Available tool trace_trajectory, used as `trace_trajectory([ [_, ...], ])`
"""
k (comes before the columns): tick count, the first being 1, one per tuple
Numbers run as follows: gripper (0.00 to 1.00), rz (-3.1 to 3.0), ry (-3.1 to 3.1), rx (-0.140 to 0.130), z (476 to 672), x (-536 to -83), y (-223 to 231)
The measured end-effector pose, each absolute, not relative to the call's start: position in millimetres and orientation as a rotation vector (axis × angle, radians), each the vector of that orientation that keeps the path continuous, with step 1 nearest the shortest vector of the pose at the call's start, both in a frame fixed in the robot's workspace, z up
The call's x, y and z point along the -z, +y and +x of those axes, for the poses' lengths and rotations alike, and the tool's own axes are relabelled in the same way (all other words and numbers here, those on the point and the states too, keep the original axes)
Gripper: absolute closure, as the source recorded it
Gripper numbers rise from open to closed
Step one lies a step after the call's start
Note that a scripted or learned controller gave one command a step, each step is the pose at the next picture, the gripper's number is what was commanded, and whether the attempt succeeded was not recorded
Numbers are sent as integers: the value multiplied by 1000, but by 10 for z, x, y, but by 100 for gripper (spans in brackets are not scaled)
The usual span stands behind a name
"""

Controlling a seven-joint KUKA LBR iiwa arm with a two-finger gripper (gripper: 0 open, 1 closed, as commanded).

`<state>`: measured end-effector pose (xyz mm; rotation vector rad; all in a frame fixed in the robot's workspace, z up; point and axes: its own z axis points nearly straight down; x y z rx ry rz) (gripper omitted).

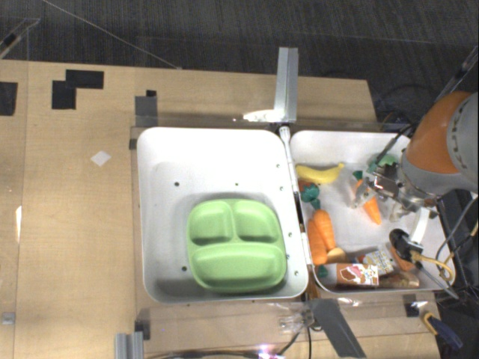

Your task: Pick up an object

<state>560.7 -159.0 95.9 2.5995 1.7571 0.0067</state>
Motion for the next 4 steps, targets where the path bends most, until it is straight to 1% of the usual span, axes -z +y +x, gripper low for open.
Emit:
trace_trajectory([
  [1,0,2696,1588,-20,5501,-915,-1380],
  [2,0,2930,1113,-18,5725,-901,-1603],
  [3,0,2703,1593,-7,6233,-1729,-1968],
  [4,0,2529,1856,-7,6584,-1424,-1819],
])
